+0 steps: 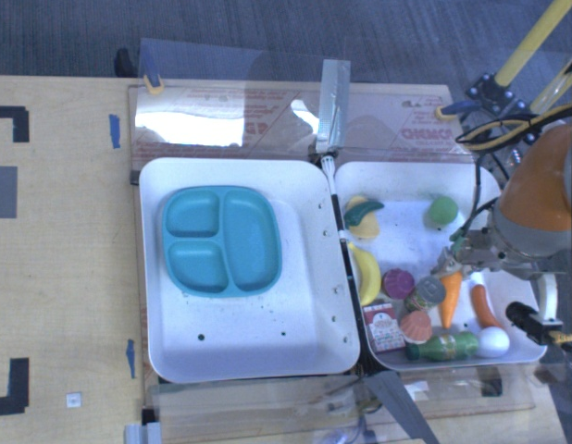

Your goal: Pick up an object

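The right bin (406, 234) holds several toy foods. Among them are a green ball (442, 212), a yellow banana (366, 274), a maroon round piece (398, 282), an orange carrot (450, 302), a red-orange sausage shape (483, 305), a white egg (494, 341) and a green cucumber (443, 346). My gripper (458, 259) hangs low over the bin's right side. It is just above the top of the carrot and next to a grey round piece (429, 291). The wrist hides what lies directly beneath it.
The left bin (240, 340) carries a blue divided plate (221, 240). A yellow and teal piece (363, 214) lies at the right bin's upper left, and a red box (383, 329) and a peach shell (416, 325) at its lower left. Cables and a yellow pole (536, 35) are at the upper right.
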You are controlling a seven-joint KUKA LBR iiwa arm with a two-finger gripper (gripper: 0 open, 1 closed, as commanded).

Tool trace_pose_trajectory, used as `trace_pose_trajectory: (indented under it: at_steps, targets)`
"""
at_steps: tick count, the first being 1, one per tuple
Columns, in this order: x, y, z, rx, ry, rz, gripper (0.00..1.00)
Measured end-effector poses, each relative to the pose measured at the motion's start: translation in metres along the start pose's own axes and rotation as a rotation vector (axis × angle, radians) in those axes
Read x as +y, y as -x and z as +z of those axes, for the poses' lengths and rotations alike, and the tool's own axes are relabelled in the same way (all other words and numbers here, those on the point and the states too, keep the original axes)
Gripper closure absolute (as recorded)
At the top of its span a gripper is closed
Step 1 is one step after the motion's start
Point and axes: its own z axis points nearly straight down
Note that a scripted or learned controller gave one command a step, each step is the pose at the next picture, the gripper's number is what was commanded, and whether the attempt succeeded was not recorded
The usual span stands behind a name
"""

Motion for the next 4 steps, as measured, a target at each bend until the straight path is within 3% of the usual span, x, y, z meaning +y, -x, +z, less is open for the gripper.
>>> trace_pose_trajectory:
  at_steps: [1,2,3,4]
  targets:
    - [0.036,0.038,0.013,0.0,-0.003,-0.016,1.0]
    - [0.051,-0.004,-0.128,-0.001,0.006,0.052,1.0]
    - [0.051,-0.004,-0.136,-0.002,0.004,0.051,1.0]
    - [0.051,-0.004,-0.135,-0.002,0.002,0.051,0.0]
